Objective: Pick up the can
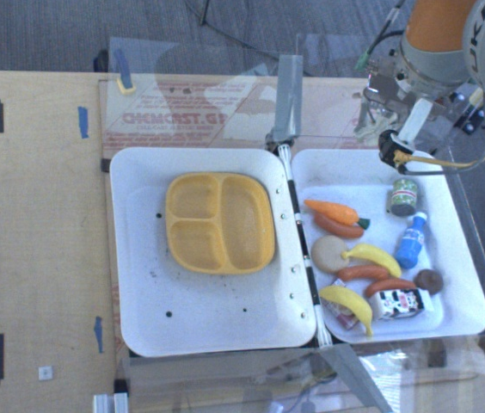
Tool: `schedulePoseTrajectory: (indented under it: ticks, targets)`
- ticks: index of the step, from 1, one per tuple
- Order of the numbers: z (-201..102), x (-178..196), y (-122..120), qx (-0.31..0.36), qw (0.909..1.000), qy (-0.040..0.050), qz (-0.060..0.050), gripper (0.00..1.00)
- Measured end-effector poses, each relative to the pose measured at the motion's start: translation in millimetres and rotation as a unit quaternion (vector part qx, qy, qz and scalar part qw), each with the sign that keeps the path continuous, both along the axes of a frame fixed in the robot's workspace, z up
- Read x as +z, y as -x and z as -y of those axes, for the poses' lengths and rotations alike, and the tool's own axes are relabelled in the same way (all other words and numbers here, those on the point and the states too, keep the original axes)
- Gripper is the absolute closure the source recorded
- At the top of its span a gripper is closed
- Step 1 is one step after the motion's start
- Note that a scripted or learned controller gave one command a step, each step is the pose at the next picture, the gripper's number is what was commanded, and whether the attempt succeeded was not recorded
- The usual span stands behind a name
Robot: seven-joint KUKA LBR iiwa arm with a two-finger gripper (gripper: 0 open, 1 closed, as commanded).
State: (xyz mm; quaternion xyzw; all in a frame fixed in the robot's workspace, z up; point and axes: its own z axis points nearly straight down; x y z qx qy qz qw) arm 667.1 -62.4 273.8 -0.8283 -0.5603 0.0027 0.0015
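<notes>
1. The can [403,197] is small, with a green label and a pale top. It stands upright toward the far right of the right bin [464,231].
2. The arm [445,14] comes in from the upper right. Its gripper [378,114] hangs over the bench just past the bin's far rim, apart from the can. Whether it is open or closed cannot be told.
3. A blue bottle [410,241] lies just beside the can on its near side, and two carrots [335,215] lie to its left. Bananas [371,256], sausages [365,274] and a cow-print carton [400,303] crowd the near half. The left bin [139,299] holds a yellow divided plate [220,222].
</notes>
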Motion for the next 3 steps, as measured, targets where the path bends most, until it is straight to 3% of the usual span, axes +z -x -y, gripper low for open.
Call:
schedulePoseTrajectory:
  ticks: [1,2,3]
  targets:
    - [82,73,-1,0.043,0.9991,0.0003,0.002,1.0]
    - [116,160,-1,0.239,0.9711,-0.0001,0.003,1.0]
    - [98,20,27,0.321,0.9472,-0.0017,0.002,1.0]
